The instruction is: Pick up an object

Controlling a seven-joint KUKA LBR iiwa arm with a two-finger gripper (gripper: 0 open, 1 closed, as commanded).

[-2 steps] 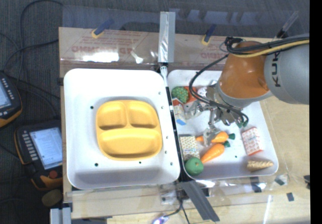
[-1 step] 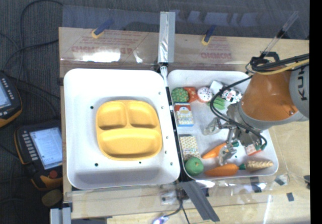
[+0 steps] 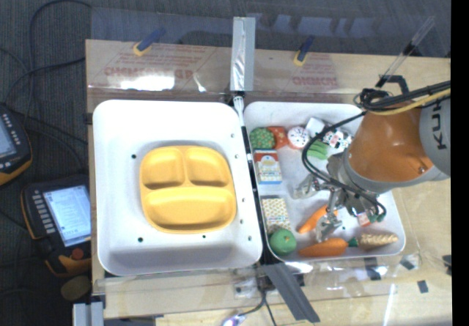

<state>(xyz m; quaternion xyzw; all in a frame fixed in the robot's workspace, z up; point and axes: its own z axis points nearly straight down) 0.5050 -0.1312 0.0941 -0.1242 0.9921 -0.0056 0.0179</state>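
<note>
- The pincer (image 3: 328, 220) is low in the right bin (image 3: 387, 204), among toy food, above a small carrot (image 3: 311, 220).
- Whether it is apart or together, I cannot tell.
- Nothing looks lifted: a larger carrot (image 3: 322, 247), a green apple (image 3: 283, 242) and a corn cob (image 3: 377, 239) lie near.
- The yellow tray (image 3: 187, 187) sits in the left bin (image 3: 117, 171).
- Judged so, the grasp and lift remain.

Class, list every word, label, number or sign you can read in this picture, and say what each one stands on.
"KU": large dark letters on the grey arm, cut off at the picture's edge.
Red lettering on the clear sheet behind the bins: reversed and blurred, unreadable.
Small printed packets in the right bin: print too small to read.
Handheld screen left of the bench: text too small to read.
</note>
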